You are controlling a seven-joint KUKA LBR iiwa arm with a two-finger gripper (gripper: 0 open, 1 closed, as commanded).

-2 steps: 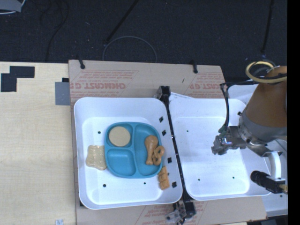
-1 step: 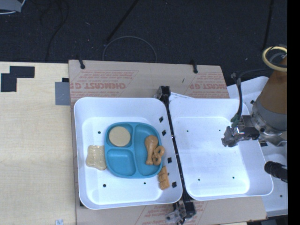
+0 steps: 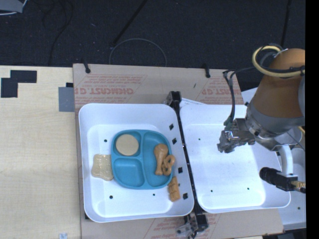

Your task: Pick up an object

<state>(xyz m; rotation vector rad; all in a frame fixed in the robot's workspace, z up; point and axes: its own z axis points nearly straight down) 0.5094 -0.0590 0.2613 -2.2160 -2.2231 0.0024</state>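
left white bin [image 3: 92, 128] beside right white bin [image 3: 239, 195], walls touching at centre | black clips [image 3: 174, 99] on shared edge, 12 and 6 o'clock ends | printed cardboard sheet [image 3: 129, 86] under both bins | pale wood surface [image 3: 35, 158] at 9 o'clock, black marks [image 3: 17, 82] | dark carpet [image 3: 149, 24] with cables [image 3: 137, 49] at 12 o'clock
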